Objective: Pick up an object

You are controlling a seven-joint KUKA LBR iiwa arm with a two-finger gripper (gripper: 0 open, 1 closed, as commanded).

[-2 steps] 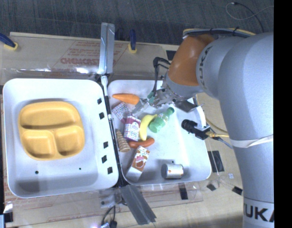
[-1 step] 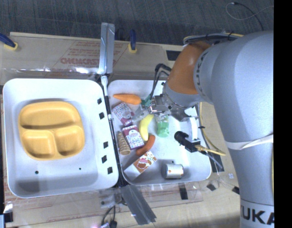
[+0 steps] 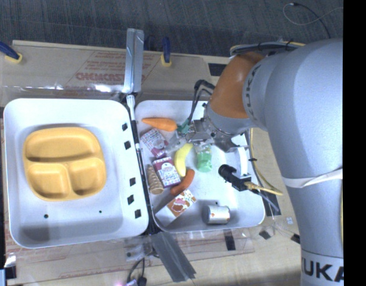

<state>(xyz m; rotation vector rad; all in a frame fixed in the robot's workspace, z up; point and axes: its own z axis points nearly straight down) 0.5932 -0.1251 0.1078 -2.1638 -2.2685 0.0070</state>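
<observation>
Arm (image 3: pixel 302 118) over right bin (image 3: pixel 254 210); gripper (image 3: pixel 198 137) grip state cannot tell.
Two carrots (image 3: pixel 160 124), one banana (image 3: pixel 182 159), yellow, curved.

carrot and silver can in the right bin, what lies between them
In the camera view, between the carrot and the silver can lie a banana and a red sausage.

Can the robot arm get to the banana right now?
Probably yes. The gripper hangs in the right bin, just beside the banana. The banana lies on top of the pile, though a green thing crowds its right side.
</observation>
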